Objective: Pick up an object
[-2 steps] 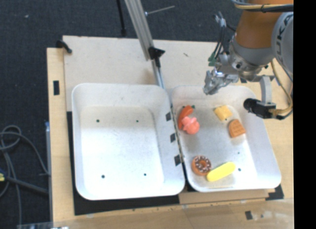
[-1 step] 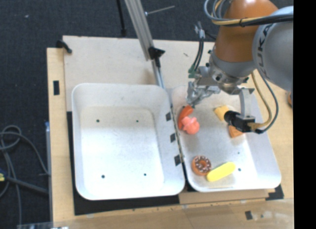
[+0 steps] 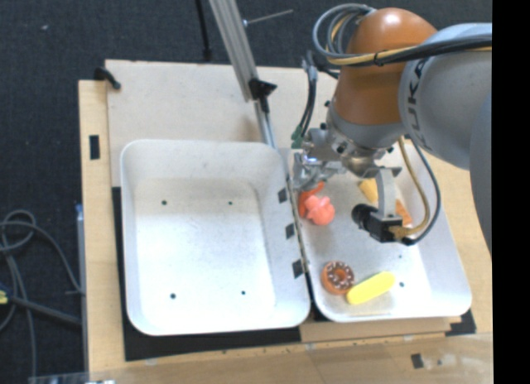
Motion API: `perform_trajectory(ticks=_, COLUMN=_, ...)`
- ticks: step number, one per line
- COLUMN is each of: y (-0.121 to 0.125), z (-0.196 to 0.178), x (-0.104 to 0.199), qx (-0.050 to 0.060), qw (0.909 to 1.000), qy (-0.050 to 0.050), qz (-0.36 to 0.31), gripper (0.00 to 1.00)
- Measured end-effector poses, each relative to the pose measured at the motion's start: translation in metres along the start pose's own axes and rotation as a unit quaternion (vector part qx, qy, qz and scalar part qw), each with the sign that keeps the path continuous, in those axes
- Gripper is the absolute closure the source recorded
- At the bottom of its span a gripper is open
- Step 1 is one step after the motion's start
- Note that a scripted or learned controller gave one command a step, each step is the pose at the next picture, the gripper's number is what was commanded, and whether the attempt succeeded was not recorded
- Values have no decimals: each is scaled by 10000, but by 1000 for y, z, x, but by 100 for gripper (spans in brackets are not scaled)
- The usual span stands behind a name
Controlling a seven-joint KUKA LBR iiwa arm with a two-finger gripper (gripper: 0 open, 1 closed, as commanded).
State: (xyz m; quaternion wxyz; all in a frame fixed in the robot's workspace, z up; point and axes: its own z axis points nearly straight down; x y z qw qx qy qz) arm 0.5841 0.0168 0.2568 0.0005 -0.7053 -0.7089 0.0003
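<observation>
From my remote station, I watch the grey arm's two-finger gripper (image 3: 312,182) poised in the right white bin (image 3: 439,279), just above a salmon-pink rounded toy (image 3: 316,208) lying close to the wall beside the left white bin (image 3: 149,208). Whether the claw is spread or pressed together, I cannot tell. I judge the wall could crowd one side and nudge the toy away; a brown sprinkled doughnut (image 3: 337,276) and yellow oblong piece (image 3: 369,288) lie nearer the front.

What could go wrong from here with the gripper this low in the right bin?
The pink toy lies just under the gripper, close to the right bin wall by the divider, so a finger may strike the rim. A loose grasp may knock the toy away. The donut and yellow piece sit close together nearby.
</observation>
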Motion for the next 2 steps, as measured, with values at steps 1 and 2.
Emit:
perform_trajectory(ticks=1, y=-20, z=-6, x=44, qx=-9, qw=10000, qy=10, qz=-11, gripper=100)
perform_trajectory(ticks=2, y=-19, z=-6, x=41, qx=-13, qw=10000, qy=2, qz=31, gripper=0)
